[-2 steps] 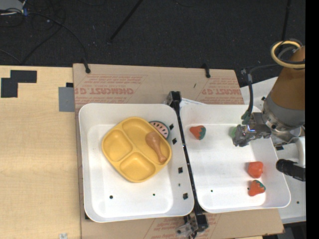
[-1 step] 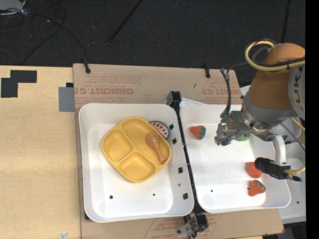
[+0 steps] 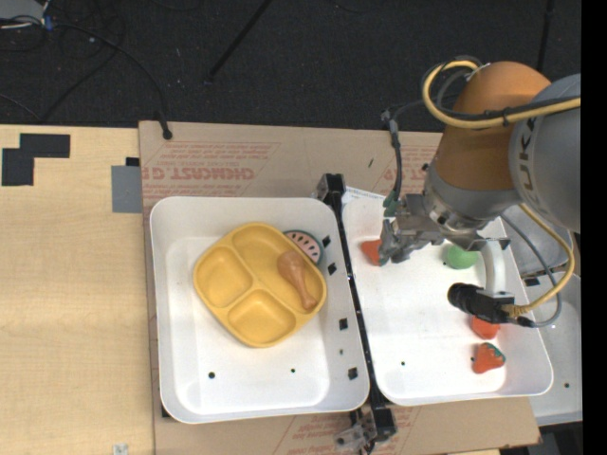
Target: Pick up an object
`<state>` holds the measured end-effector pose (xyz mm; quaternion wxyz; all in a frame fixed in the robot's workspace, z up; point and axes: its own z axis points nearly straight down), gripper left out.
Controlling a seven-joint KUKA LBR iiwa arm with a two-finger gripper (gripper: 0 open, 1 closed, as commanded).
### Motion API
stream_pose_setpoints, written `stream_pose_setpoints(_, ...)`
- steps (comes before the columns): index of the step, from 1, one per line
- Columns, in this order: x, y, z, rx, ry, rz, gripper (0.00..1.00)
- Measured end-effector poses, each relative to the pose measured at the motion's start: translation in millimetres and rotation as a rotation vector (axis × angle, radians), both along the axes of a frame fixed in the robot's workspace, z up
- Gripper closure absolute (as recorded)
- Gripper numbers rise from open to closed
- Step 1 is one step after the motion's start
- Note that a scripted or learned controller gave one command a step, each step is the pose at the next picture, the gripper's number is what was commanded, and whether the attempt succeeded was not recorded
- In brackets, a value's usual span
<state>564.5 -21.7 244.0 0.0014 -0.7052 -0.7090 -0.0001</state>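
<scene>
Camera view: gripper [image 3: 396,245] hangs low in the right bin [image 3: 417,387], grip state unclear, a small red object [image 3: 370,251] just beside it, nothing visibly lifted yet.

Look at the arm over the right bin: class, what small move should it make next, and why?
Probably lower the gripper a little and shift it left onto the red object by the right bin's left wall. That object lies just beside the fingertips, apart from the green object and the strawberry, so it looks the nearest pick.
</scene>
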Motion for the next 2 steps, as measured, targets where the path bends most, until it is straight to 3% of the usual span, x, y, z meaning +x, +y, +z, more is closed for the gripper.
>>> stream_pose_setpoints(1, 14, 50, -14, -0.001, 0.002, -0.001, 1.00)
stream_pose_setpoints(2, 46, 93, -20, -0.002, 0.000, -0.001, 1.00)
